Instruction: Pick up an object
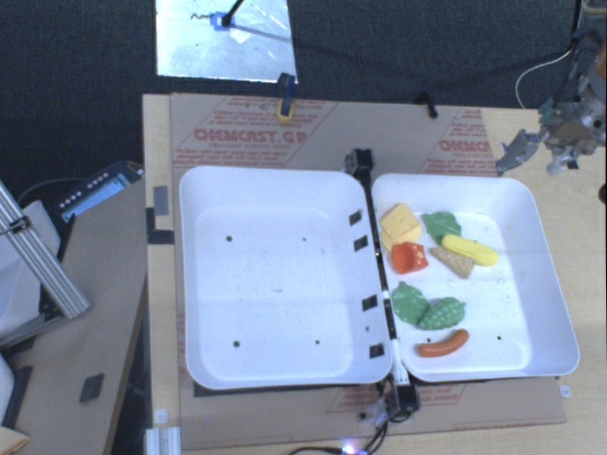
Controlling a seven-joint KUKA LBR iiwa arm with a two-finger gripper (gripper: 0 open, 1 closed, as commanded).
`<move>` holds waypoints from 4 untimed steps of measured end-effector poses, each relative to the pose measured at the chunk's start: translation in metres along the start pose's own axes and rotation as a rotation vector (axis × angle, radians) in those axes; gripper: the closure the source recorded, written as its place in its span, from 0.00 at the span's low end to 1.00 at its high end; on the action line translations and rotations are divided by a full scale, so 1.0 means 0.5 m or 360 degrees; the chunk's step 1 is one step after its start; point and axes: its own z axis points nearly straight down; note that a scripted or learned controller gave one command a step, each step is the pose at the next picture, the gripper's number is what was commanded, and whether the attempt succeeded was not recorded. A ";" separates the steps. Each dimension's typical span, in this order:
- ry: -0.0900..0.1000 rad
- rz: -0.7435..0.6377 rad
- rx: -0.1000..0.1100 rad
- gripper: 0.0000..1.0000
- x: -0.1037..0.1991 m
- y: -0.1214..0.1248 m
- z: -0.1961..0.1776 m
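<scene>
The gripper [537,155] hangs spread wide, holding nothing, above the right bin's [548,282] far corner. Below and left of it lies a toy corn cob [469,249], probably light, stiff and slick; grip it across its middle.

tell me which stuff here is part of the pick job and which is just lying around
Job: gripper above the right bin; in the bin, candidates: yellow block, red piece, corn, sausage, green leafy pieces.

Lying about: left bin, clamp, shiny sheet.
</scene>
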 end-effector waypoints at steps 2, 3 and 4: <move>0.0001 -0.0009 -0.0003 1.00 0.115 0.050 -0.026; 0.0007 -0.0012 0.0012 1.00 0.255 0.045 0.154; 0.0004 -0.0013 -0.0012 1.00 0.408 0.050 -0.035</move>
